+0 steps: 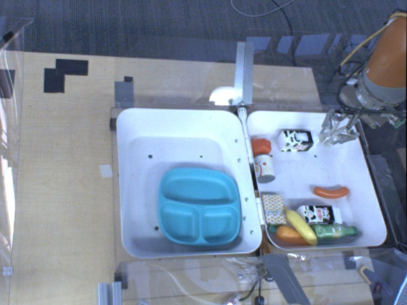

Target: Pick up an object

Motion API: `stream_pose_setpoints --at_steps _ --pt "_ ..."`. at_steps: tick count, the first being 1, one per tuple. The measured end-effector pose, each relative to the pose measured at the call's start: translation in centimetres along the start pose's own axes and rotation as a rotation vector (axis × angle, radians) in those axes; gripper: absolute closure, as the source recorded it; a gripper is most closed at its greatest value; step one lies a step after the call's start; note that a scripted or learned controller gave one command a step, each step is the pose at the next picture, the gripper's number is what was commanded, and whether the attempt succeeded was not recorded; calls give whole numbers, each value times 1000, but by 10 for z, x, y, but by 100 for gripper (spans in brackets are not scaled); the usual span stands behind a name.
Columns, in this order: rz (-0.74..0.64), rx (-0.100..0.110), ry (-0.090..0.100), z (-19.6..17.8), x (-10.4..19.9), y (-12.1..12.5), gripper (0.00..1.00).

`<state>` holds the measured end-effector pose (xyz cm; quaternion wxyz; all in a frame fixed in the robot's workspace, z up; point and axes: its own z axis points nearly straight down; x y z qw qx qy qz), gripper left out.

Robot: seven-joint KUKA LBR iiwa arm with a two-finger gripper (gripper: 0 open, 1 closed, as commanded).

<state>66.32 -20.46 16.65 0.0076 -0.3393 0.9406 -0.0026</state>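
Note:
My gripper (338, 131) hangs over the right bin's (365, 170) far right corner, its metal fingers pointing down with nothing visible between them. Just to its left lies a black-and-white carton (296, 140). Further left, by the divider, sit an orange-red piece (261, 147) and a small can (264, 168). An orange sausage (331, 192) lies mid-right. At the near end sit a patterned packet (274, 208), a banana (300, 226), an orange item (289, 235), a second black-and-white carton (316, 215) and a green bottle (336, 232).
The left bin (137, 170) holds a blue divided plate (199, 205). A metal post (244, 72) stands behind the divider between the bins. The arm's orange band (389, 59) rises at the right edge. Cables lie on the floor at the back.

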Motion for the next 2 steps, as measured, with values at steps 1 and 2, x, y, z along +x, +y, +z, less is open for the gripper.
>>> stream_pose_setpoints --at_steps 1,2 --pt "-221 6 -3 54 2 0 100" --pt "-424 6 0 73 21 16 100"
